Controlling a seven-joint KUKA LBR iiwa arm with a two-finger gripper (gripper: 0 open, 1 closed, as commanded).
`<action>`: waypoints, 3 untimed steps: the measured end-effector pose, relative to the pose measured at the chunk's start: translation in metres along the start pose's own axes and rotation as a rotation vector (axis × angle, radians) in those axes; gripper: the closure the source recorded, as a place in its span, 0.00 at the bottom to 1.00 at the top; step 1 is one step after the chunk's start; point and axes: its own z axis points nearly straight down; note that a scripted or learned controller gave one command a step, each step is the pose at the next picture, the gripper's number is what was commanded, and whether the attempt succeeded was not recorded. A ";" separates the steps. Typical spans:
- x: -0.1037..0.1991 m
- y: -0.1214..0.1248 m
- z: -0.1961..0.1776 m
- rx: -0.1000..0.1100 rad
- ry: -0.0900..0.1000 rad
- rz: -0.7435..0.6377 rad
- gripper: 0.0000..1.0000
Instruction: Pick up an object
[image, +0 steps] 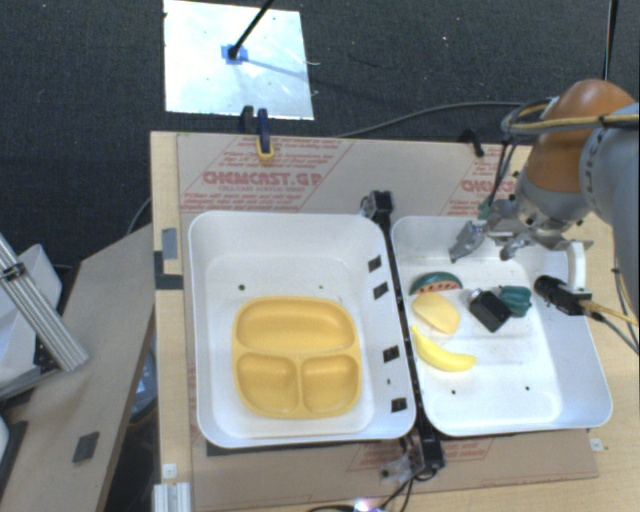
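Arm (600, 150): I see it cut off at the right edge. Teal object (516, 298): partly hidden behind black block (489, 310).

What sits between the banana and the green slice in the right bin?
In the camera view, a pale yellow rounded piece lies between the banana and the green slice, touching or nearly touching both.
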 end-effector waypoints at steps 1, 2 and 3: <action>0.001 0.000 0.051 -0.001 0.000 -0.001 0.00; 0.000 0.002 0.036 -0.008 -0.001 -0.001 1.00; -0.005 0.010 -0.011 -0.010 -0.002 -0.002 1.00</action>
